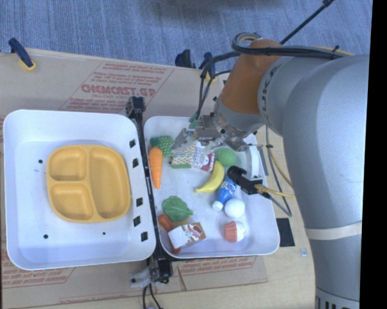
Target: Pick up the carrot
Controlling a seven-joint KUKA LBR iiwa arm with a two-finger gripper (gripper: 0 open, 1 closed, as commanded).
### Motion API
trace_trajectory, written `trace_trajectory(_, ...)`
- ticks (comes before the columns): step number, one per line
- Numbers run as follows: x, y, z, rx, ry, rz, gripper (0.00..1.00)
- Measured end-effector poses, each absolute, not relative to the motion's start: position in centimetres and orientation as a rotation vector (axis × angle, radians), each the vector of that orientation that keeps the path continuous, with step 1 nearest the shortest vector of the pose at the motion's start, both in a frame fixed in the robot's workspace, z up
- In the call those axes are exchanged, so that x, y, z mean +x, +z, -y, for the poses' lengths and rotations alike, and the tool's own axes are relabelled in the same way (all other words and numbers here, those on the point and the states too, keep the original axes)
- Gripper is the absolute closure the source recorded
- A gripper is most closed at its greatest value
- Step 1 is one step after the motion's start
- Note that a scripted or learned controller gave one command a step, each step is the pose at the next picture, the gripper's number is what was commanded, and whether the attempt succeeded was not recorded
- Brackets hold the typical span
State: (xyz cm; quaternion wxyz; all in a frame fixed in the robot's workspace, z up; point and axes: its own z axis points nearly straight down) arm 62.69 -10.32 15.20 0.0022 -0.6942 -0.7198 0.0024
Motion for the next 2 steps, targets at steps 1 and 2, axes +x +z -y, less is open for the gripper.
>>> trace_trajectory(1,65.3,10.6,9.2,-2.260,0.005,2.180,0.00)
trace_trajectory(2,63.7,10.2,10.0,-3.008,-0.025,0.919,0.00)
